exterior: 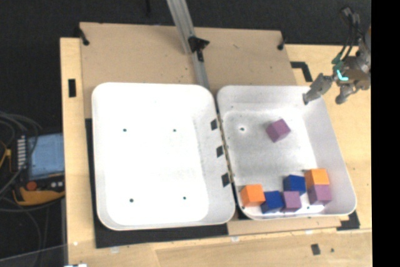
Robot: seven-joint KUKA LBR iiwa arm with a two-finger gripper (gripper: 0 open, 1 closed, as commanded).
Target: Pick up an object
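Landmark: right bin [232,103]
Purple blocks: three; one [278,130] alone mid-bin, two [292,200] [321,193] by the near rim
Orange blocks: two [252,194] [317,177], near rim
Blue blocks: two [273,201] [294,184], near rim
Open room: bare floor around the lone purple block
Gripper [329,92]: fingers spread, holding nothing, over the bin's far right corner
Left bin [100,134]: beside it

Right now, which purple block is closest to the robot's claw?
The purple block sitting alone in the middle of the right bin. It is nearest the gripper; the other two purple blocks are huddled with the orange and blue ones along the bin's near edge.
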